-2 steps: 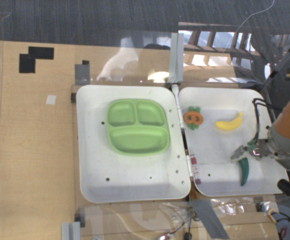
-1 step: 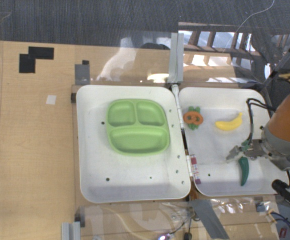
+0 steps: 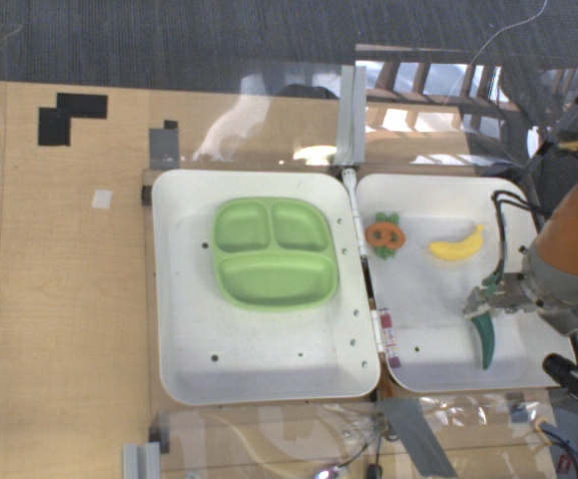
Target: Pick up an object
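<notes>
From my remote seat, much of the arm (image 3: 576,238) is cut off at the frame's right side, and its grey wrist and orange band cover the right bin's (image 3: 438,362) right-hand portion, so I cannot see that wall at all. The end effector (image 3: 487,305) sits low over the green pepper (image 3: 484,337), but its fingers are small and merge with the dark wrist hardware, so I cannot tell whether they are parted or closed, nor whether they touch the pepper. The pepper lies on the right bin's floor, toward its near-right part, with its upper end tucked under the end effector; its long axis runs roughly from far to near, and the tapered tip points toward the bin's near wall. Also in the right bin, a yellow banana (image 3: 457,246) lies toward the far wall, curved with its ends turned up and its long axis running left to right, and an orange toy with green leaves (image 3: 385,236) rests just beside the left wall. Left of the right bin, the left bin (image 3: 184,357) holds a green divided plate (image 3: 274,252). Both bins rest on the desk (image 3: 59,297).
</notes>
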`<action>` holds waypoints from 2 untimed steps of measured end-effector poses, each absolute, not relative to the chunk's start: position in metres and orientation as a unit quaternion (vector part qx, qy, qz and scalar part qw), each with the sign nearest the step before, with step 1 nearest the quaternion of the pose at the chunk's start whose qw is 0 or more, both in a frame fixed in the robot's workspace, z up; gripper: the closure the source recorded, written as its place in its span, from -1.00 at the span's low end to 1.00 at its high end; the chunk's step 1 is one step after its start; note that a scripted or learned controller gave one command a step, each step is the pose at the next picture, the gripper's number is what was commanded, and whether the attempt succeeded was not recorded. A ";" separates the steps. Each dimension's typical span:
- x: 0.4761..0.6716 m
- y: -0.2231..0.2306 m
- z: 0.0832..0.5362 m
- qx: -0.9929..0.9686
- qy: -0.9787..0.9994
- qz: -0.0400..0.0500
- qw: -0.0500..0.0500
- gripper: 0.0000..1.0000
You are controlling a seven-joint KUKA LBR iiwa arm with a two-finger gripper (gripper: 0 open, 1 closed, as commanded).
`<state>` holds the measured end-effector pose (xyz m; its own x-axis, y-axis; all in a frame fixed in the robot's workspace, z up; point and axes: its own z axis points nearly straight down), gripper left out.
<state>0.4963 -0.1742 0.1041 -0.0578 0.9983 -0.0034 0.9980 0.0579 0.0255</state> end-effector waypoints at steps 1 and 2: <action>0.527 -0.160 0.092 0.653 0.757 0.003 0.007 1.00; 0.588 -0.114 0.207 0.651 0.759 0.002 0.003 1.00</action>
